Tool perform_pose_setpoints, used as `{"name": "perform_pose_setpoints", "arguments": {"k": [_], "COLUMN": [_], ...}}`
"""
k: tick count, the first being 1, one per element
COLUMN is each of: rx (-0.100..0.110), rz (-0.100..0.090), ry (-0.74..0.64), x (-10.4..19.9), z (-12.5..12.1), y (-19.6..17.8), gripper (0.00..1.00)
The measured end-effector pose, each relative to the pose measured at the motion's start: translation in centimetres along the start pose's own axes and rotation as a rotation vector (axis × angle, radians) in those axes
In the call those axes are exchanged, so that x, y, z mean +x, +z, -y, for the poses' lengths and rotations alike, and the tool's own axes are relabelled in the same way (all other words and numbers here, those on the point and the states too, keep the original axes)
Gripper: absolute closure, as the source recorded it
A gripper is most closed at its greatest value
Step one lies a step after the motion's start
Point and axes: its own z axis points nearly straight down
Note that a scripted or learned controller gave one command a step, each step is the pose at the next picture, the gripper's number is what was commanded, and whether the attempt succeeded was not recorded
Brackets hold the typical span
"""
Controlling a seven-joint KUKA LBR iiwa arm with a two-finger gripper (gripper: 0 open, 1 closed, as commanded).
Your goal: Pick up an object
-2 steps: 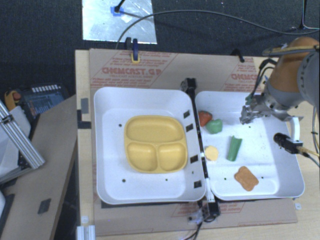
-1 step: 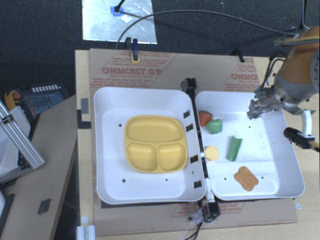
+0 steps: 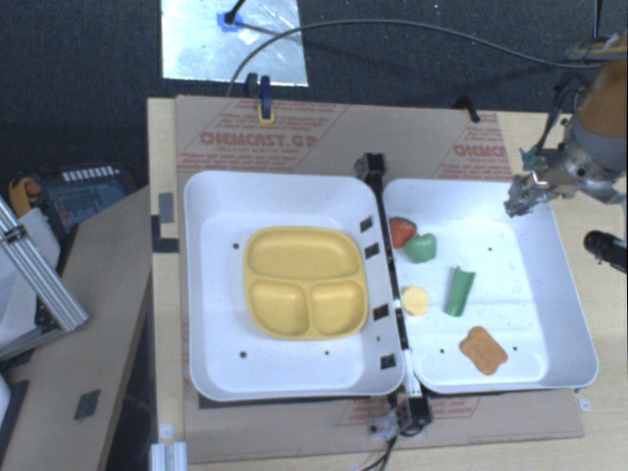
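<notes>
- The gripper (image 3: pixel 520 200) hovers over the right bin's (image 3: pixel 564 292) far edge; whether its jaws are parted cannot be told.
- The green stick (image 3: pixel 458 291) lies toward seven o'clock, long axis near twelve-to-six.

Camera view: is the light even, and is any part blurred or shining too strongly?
Camera view: the light is soft and mostly even, with weak shadows inside the white bins; the silver sheet at the top gives bright glare; the gripper at the right looks a little blurred; the yellow tray and small toy foods are fairly sharp.
</notes>
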Motion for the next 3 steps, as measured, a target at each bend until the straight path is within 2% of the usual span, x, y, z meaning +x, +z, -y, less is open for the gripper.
{"name": "perform_pose_setpoints", "arguments": {"k": [1,3], "rx": [0.001,0.007], "rz": [0.000,-0.004], "ry": [-0.001,-0.005], "x": [0.0,9.6], "z": [-0.2,3.6], "y": [-5.5,-5.7], "gripper": [1.00,1.00]}}
